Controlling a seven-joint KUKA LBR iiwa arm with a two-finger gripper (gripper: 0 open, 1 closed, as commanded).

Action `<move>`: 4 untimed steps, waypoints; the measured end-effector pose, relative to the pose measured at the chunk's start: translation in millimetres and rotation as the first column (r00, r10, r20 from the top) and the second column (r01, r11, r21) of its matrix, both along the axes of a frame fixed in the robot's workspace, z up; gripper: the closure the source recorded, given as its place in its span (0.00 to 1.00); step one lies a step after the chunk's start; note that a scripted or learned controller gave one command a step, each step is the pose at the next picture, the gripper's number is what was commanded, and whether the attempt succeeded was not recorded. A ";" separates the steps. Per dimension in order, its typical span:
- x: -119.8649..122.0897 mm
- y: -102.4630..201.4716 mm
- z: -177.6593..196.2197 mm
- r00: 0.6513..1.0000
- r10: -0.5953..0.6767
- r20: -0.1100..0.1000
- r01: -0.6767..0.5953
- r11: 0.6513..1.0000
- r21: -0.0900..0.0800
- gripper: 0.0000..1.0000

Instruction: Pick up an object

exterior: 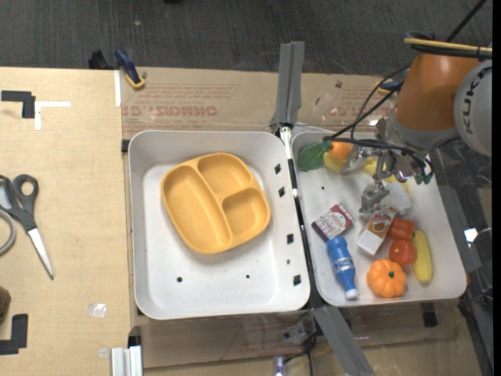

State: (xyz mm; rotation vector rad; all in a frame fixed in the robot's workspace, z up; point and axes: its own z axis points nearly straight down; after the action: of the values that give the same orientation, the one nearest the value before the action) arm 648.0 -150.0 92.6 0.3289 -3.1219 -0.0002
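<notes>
Pumpkin (387, 278) nearest; gripper (376, 196) (grip unclear) above a carton (374, 233), its label unreadable.

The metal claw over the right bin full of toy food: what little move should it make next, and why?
Probably a short drop straight down. The gripper hangs just above the small carton among the crowded toys in the right bin, with nothing seen between its fingers, so lowering seems needed first.

Scissors (27, 214) on the bench left of the bins
</notes>
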 end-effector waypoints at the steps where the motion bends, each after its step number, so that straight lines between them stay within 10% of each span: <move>1: -90.3 44.5 -0.2 0.979 -0.204 0.004 0.204 0.979 0.001 0.00; 2: -50.4 57.7 -0.2 0.958 -0.286 0.006 0.286 0.958 0.001 0.00; 3: -140.8 36.9 -0.7 0.931 -0.366 0.003 0.366 0.931 0.000 0.00; 4: -52.5 46.9 0.4 0.946 -0.324 0.007 0.324 0.946 0.001 0.00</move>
State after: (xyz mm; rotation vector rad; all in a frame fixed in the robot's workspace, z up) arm 595.5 -103.2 92.9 -0.1881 -3.1406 0.0002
